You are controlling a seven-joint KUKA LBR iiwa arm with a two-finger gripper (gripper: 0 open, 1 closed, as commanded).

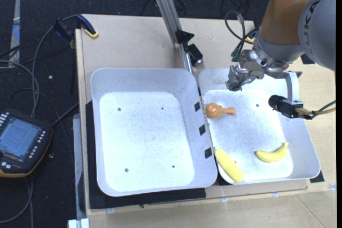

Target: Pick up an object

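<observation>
Two white bins side by side on the worktop (133, 26), three objects counted, all in the right bin (304, 165). Nearest the camera: one corn cob (229, 165), yellow, lying at a slant against the right bin's near-left corner, just beside the divide between the bins. Next to it, toward the near-right corner: one banana (272, 154), yellow, curved, lying flat on the bin floor, apart from the corn. Farther back, close to the left wall of the same bin: one orange-brown drumstick-shaped toy (218, 110), fat end left, thin end pointing right. The left bin (99, 80) shows a speckled white floor. My gripper (235, 83) hangs over the far part of the right bin, just beyond the drumstick toy and slightly to its right; not touching it, nothing seen between my fingers. Cannot tell whether the gripper is spread or pressed together; the tip reads as one dark mass. Banana and corn lie well apart from the gripper, at the near end. Off the worktop, far left on the floor: one handheld pendant (18, 141) with screen.
</observation>
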